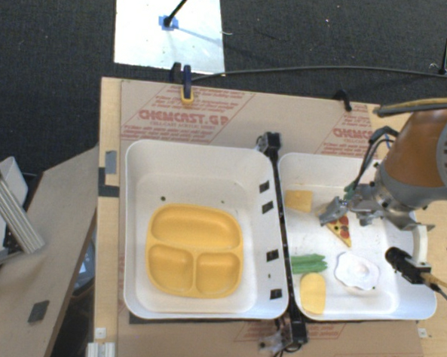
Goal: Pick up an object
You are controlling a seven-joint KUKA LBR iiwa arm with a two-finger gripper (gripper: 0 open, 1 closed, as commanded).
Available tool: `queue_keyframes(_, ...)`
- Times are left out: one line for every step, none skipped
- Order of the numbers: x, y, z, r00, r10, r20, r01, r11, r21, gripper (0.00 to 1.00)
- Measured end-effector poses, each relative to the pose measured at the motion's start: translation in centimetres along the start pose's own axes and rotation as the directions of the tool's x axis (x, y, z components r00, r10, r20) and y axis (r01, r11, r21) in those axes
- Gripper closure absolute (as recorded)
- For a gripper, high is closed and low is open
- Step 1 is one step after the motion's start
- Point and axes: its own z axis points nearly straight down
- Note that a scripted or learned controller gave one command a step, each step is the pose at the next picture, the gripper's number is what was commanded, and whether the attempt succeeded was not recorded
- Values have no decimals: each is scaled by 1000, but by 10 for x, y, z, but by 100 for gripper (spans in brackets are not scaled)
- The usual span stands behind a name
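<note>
The right bin (421, 301) holds several toy foods. A pale yellow cheese square (298, 200) lies near its back left, and a pizza slice (345, 233) sits in the middle. Toward the front are a green bean pod (307, 262), a yellow oval piece (312, 292) and a fried egg (356, 272). My gripper (333, 214) hangs low over the bin's middle, its tip just up and left of the pizza slice and right of the cheese. Whether it touches the slice is unclear. Nothing visibly sits in its grasp.
The left bin (145, 163) contains a yellow three-compartment plate (195, 249). A black divider strip (276, 215) runs between the bins. The arm's orange and grey wrist (425, 160) covers the right bin's back right, with a black cable fitting (404, 266) over the right side.
</note>
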Motion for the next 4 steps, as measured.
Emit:
queue_keyframes(3,-3,59,1000,0,2,0,1000,-4,0)
queue_keyframes(0,-1,44,1000,2,7,-2,1000,-13,100)
queue_keyframes(-2,4,-21,1000,-2,1,2,1000,-7,100)
queue_keyframes(-2,5,-74,1000,-3,1,3,1000,-6,100)
